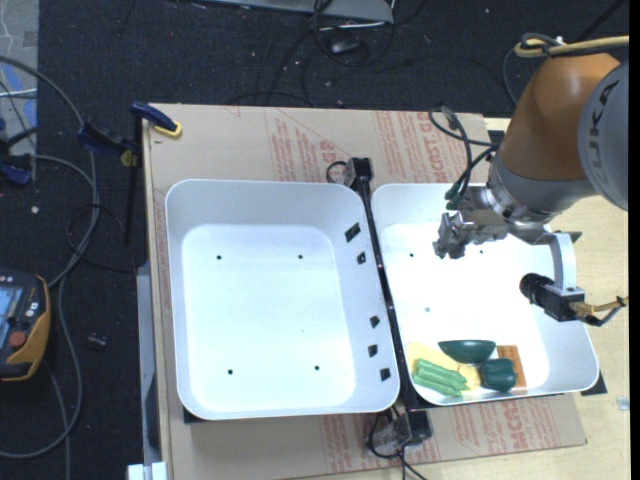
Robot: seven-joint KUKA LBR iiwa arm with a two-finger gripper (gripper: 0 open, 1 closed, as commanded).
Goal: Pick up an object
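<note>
Scanning from the near edge outward, we start at the 6 o'clock rim of the right bin, where the objects are bunched: a green ridged piece, a dark teal bowl-shaped piece, a teal chunk, a pale yellow flat piece under them and an orange-brown block at the back. They touch or overlap, hard against the bin wall. We judge any of these is the pick target; nothing is lifted yet.

Further up, the gripper hovers over bare bin floor toward 11 o'clock of that bin, well apart from the pile. Whether its fingers are spread or closed we cannot tell, they read as a dark blur.

Risks, as we judge them:
- closing where it is now grabs nothing, since no object sits below it
- going for the cluster, the wall may block one finger
- tight packing may wedge two pieces or push one aside
- the bowl piece looks rounded, so it may slip out

Left bin sits at 9 o'clock across the black divider. Beyond, the tabletop carries a blue-yellow clamp at 11 o'clock.
</note>
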